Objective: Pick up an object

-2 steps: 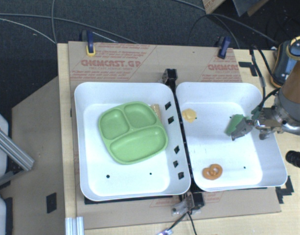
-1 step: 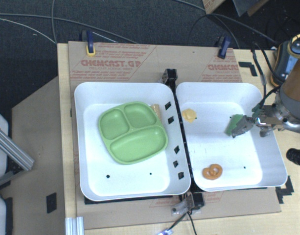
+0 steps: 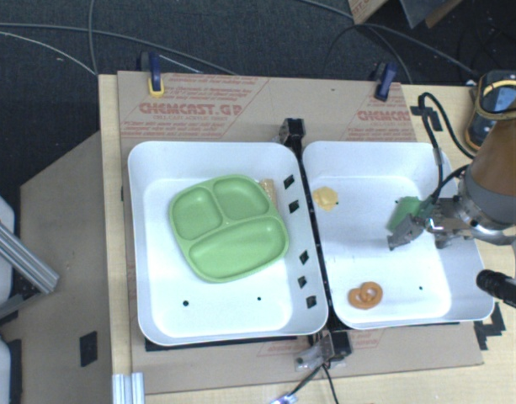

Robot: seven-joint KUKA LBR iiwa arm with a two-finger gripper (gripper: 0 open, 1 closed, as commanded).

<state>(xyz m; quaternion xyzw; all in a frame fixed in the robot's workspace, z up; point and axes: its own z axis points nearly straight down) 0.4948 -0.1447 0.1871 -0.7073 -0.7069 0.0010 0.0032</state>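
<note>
Single overhead view of the pick station. The claw (image 3: pixel 406 230) reaches in from the right over the right-hand bin (image 3: pixel 426 305), its grey fingers angled down and leftward, and a small green object (image 3: pixel 404 211) sits at their upper side, touching or overlapping them; whether it lies between the fingers cannot be told, nor whether they are apart or together. Nearest the claw otherwise, below and slightly left of it on the bin floor, lies an orange ring-shaped piece (image 3: pixel 365 295), well clear of the fingers. Farther off, up and to the left of the claw, a small yellow item (image 3: pixel 326 199) rests near the black divider (image 3: pixel 306 225) between the two bins. Beyond that divider, far to the claw's left, a green sectioned plate (image 3: pixel 229 226) lies flat in the left-hand bin (image 3: pixel 152 225), with a small tan item (image 3: pixel 267 188) at its upper right edge. The step in hand appears to be the grasp attempt on the green object. The next move calls for a firm closure confirmed before a straight upward lift, since a half-caught object could slip free.
</note>
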